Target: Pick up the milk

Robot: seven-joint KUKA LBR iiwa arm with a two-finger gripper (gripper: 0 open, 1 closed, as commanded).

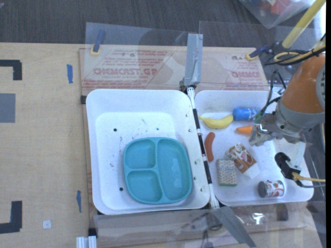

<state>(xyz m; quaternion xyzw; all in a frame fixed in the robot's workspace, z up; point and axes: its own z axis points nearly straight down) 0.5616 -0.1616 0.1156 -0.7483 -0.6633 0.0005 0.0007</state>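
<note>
Right bin (305,192) has 1 milk box (241,158), 1 banana (216,121), 1 hot dog (209,145) & 1 can (271,188); left bin (98,138) has 1 blue plate (156,170); claw (257,135) open/shut: can't tell.

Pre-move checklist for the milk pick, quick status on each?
1. Milk carton in the right bin: ok, lying tilted near the middle.
2. Top of carton uncovered: ok.
3. Space around carton: not ok, the patterned box sits right beside it.
4. Hand over the carton: not ok, it is above and right of it, by the carrot.
5. Fingers open: cannot tell.
6. Carton held: not ok.
</note>
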